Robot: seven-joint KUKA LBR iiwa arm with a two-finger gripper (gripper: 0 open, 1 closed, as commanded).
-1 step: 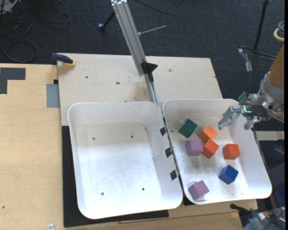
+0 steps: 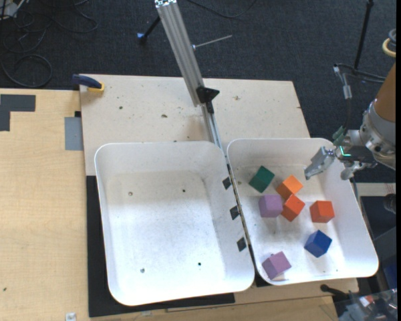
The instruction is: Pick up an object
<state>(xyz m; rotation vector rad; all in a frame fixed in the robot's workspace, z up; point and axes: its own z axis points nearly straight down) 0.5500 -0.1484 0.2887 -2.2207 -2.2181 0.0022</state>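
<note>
Gripper [image 2: 331,162] hangs with fingers spread, holding nothing — the nearest orange block [image 2: 289,185] lies just below-left of it, apart

two white bins [image 2: 164,154] stand on a pale wood bench [image 2: 27,199]. the blocks are green [image 2: 261,178], blue [image 2: 317,243], two purple [image 2: 270,205] [image 2: 276,265], and three orange [image 2: 291,185] [image 2: 294,207] [image 2: 322,211]. the floor [image 2: 274,39] is dark blue.
</note>
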